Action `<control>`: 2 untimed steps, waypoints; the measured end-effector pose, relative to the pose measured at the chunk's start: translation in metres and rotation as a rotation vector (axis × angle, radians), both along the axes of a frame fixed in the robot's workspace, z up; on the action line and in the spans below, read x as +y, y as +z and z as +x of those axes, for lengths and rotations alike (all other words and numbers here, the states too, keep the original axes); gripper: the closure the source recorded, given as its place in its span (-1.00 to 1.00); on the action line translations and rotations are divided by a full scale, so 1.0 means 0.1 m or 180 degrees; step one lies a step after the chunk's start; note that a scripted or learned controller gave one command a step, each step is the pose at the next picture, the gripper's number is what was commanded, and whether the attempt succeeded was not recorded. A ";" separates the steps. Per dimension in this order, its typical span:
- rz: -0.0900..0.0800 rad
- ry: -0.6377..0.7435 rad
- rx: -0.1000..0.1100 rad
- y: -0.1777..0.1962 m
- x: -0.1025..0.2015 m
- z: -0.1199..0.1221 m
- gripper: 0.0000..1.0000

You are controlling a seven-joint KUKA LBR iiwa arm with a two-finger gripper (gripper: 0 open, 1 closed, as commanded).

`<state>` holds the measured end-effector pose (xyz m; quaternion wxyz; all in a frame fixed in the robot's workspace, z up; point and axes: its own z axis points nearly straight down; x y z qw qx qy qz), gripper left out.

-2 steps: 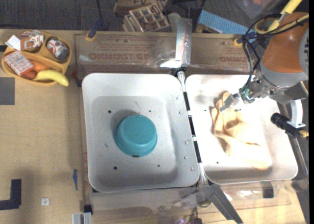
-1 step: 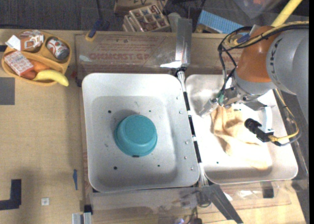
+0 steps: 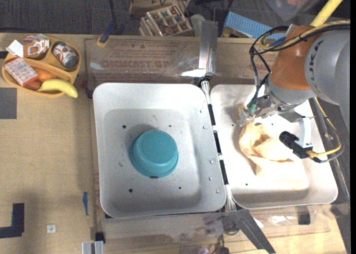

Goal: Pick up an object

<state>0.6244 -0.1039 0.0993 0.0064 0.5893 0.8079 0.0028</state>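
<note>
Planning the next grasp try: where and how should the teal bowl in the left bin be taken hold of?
The bowl seems to sit upside down, its round base up, near the middle of the left bin. Come straight down and pinch across the base or the outer wall; the rim likely lies against the floor, and every side is free.

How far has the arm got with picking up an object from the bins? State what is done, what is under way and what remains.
Done: the arm has reached into the right bin. Under way: the gripper sits at the top edge of the tan cloth, which lies flat on the bin floor. Left: any lift; nothing is visibly raised. The teal bowl sits upside down in the left bin, away from the arm.
</note>
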 end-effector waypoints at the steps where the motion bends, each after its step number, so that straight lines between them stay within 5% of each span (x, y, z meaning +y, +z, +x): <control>1: 0.0014 -0.0348 0.0051 0.27 -0.26 -0.47 1.00; 2: 0.0001 0.0428 0.0031 0.87 0.03 -0.21 1.00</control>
